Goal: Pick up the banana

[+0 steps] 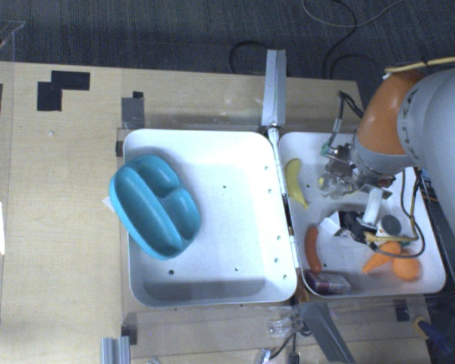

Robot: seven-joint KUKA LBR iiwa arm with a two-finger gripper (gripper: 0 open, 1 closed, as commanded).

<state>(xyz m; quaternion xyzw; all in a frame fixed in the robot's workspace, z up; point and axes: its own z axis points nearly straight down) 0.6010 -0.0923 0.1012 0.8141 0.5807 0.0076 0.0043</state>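
The banana is yellow with a green tip. It lies along the left wall of the right bin, near that bin's back. My gripper hangs over the middle of the right bin, a short way right of the banana and apart from it. Nothing shows between the gripper and the banana.
A blue divided plate lies in the left bin. In the right bin a red sausage lies near the front left, a dark reddish thing sits at the front edge, and an orange thing rests at the front right.
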